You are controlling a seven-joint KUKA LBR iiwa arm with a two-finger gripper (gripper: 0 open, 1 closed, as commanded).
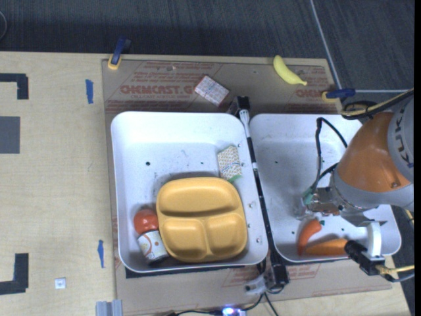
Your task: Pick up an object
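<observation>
Pincer (pixel 314 209) hung over the carrot (pixel 314 239) at five o'clock in the right bin (pixel 283 176); its state I cannot tell; a centred, straight descent seemed wisest

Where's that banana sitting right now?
The banana lies outside both bins, on the cardboard sheet behind the right bin, near a blue clamp.

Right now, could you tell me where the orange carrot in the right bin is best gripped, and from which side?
Probably across the middle of the carrot, coming straight down. It lies flat and lengthwise near the right bin's front wall, so fingers should close across its narrow width.
</observation>
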